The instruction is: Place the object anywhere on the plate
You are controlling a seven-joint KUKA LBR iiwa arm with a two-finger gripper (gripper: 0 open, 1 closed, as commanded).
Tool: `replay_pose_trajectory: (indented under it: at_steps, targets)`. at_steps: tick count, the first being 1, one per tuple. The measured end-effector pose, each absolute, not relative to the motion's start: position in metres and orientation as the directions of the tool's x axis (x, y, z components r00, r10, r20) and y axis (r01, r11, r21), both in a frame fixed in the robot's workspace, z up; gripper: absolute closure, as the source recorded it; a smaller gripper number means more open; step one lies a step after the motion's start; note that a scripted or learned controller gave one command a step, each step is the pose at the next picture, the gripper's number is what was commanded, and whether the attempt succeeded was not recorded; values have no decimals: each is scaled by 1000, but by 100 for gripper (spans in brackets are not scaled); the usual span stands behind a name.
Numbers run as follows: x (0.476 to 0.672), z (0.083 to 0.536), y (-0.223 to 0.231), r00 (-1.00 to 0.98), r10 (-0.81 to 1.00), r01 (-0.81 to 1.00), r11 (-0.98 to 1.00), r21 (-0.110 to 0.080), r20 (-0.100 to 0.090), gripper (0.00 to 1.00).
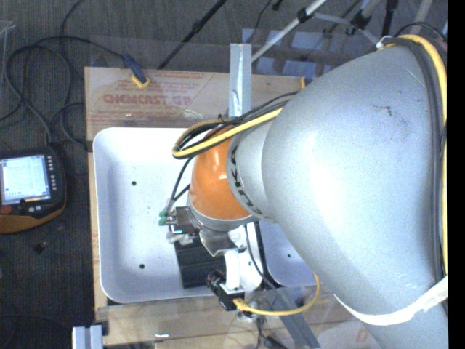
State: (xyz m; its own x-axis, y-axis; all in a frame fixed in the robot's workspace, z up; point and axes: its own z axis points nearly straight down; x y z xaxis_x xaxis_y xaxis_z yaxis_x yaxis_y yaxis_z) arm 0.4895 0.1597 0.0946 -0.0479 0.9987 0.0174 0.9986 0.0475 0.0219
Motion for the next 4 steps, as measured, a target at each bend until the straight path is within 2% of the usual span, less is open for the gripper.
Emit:
replay_pose_trajectory:
  at_steps: [1,4]
  targets:
    - [489,93,159,-48,999,999,48,20,15,0]
    - [489,93,157,-47,999,999,47,20,12,0]
